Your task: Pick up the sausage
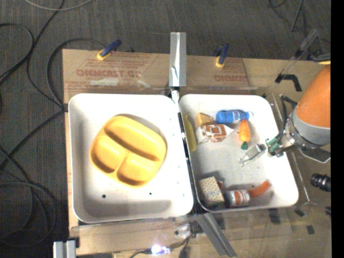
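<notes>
Looking down on the bench, I see the sausage [260, 188] lying near the front right corner of the right bin [279, 198], a curved orange-red piece flat on the white floor. Its left end sits just beside a small dark can [237, 198] lying on its side, and left of that rests a tan waffle-patterned block [210, 190]. Up at the far side of this bin I make out a blue bottle [232, 115], a carrot [244, 131] and a small printed carton [213, 133], with a yellow strip [190, 135] along the dividing wall. My gripper [249, 156] hangs over the middle right of the bin, well apart from the sausage and holding nothing; its pale fingers [255, 151] look spread slightly. Nothing lies on top of the sausage. The left bin [80, 198] holds a yellow divided tray [129, 149].
</notes>
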Available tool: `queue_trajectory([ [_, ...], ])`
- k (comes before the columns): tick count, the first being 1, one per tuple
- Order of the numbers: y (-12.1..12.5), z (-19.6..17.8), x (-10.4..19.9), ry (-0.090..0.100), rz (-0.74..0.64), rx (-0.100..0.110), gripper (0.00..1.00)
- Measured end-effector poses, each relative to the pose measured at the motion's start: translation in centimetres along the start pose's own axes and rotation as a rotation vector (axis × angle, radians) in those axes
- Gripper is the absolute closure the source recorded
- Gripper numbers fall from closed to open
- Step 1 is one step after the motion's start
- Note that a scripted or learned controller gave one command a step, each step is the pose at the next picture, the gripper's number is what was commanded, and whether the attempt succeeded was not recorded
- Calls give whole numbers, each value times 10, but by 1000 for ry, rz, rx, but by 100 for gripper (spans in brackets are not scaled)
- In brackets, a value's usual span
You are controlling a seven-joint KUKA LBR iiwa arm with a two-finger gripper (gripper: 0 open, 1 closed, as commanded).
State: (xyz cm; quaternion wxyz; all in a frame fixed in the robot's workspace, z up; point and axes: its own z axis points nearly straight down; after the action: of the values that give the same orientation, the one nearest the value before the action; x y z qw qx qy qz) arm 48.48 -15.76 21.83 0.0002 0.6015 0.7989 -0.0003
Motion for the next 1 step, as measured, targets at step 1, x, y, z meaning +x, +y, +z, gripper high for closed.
queue_trajectory([
  [1, -13, 107, -38, 2, 47, 3, 0],
])
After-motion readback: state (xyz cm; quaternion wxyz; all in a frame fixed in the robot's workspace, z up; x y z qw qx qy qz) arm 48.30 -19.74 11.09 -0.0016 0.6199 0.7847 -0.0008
